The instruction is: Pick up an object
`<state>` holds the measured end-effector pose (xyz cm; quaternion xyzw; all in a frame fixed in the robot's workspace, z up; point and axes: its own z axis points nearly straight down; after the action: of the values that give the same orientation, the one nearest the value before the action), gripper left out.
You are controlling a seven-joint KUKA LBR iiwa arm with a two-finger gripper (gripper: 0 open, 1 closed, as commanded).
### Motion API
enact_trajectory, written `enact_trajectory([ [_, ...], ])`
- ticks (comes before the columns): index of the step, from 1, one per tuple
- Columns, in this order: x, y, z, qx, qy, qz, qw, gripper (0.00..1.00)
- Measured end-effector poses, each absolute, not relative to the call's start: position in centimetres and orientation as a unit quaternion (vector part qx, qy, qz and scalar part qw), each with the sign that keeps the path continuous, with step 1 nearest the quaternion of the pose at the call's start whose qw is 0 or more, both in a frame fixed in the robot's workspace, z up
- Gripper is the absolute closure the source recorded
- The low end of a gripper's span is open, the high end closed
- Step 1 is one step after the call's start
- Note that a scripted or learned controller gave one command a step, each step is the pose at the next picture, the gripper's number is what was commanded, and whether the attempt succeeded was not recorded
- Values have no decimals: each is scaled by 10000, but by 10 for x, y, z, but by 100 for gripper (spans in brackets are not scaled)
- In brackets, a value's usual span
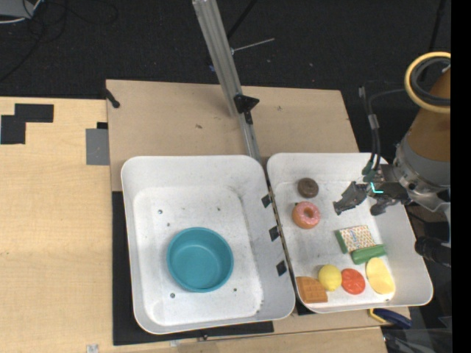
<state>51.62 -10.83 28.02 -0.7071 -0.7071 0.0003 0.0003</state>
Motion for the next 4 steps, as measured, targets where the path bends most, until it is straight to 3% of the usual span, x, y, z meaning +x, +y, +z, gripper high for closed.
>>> enact_trajectory([
  [1,516,-108,280,-7071,-7071,3,4,0],
  [3,508,-95,178,-7069,-7073,15,18,0],
  [4,514,-102,122,-7072,-7070,18,21,0],
])
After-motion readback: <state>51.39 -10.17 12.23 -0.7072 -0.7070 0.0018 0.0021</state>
